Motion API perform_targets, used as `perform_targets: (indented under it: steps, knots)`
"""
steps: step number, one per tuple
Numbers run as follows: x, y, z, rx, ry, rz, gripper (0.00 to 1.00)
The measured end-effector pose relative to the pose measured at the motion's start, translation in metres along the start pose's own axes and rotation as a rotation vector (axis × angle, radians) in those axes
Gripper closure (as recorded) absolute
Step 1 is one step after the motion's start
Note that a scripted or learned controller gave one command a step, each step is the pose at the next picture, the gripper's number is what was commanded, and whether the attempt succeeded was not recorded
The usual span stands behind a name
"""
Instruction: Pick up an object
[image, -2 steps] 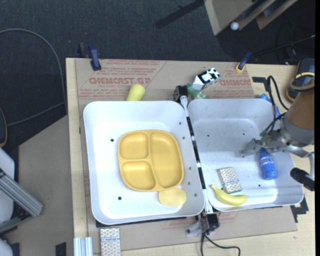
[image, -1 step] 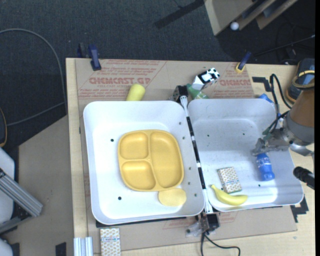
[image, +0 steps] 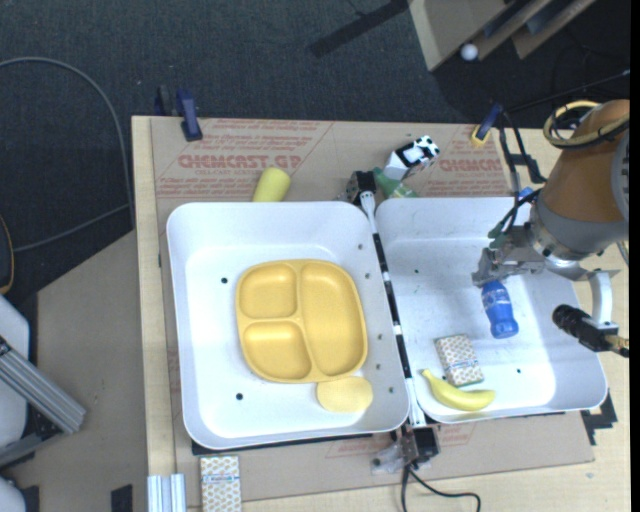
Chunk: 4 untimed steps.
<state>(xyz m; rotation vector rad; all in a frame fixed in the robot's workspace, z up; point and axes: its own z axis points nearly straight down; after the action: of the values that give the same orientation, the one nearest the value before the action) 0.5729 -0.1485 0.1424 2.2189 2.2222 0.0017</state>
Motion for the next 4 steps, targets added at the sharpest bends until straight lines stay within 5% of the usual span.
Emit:
perform_targets:
  steps: [1, 2, 3, 4]
  knots:
    - [-0.021, -0.015, 0.011, 0.004, 0.001, 0.002, 1.00]
    - [-0.051, 0.029, 0.011, 0.000, -0.001, 0.001, 1.00]
    - [-0.003, 0.032, -0.051, -0.001, 0.000, 0.000, 1.00]
    - [-0.016, 0.059, -0.026, -0.001, -0.002, 0.000, 1.00]
